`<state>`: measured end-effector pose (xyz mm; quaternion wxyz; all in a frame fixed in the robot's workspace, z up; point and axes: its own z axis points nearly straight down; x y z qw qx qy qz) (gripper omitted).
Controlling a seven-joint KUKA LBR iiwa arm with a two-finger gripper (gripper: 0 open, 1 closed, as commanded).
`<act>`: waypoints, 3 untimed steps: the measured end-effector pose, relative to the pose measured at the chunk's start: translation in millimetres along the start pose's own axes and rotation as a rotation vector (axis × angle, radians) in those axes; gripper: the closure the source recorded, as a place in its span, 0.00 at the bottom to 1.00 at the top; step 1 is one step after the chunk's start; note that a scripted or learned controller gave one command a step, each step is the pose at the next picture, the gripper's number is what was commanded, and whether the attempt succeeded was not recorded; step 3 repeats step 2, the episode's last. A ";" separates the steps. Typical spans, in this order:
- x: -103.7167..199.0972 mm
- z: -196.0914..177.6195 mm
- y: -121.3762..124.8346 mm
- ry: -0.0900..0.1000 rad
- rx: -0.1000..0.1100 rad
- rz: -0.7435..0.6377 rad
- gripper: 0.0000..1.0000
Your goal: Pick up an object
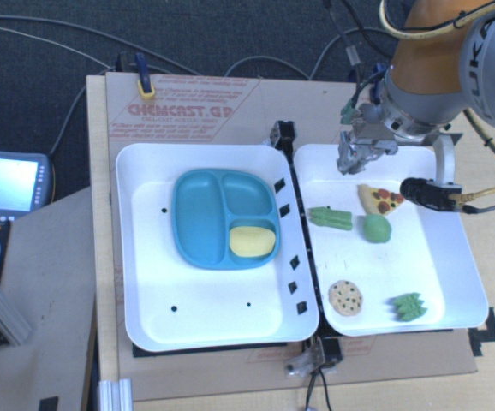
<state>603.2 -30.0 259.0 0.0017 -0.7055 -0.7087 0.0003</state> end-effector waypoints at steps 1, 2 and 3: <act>50.3 15.2 -5.3 -0.001 0.000 0.001 1.00; 100.7 31.5 -18.1 0.000 0.002 0.000 1.00; 100.7 31.5 -18.1 0.000 0.002 0.000 1.00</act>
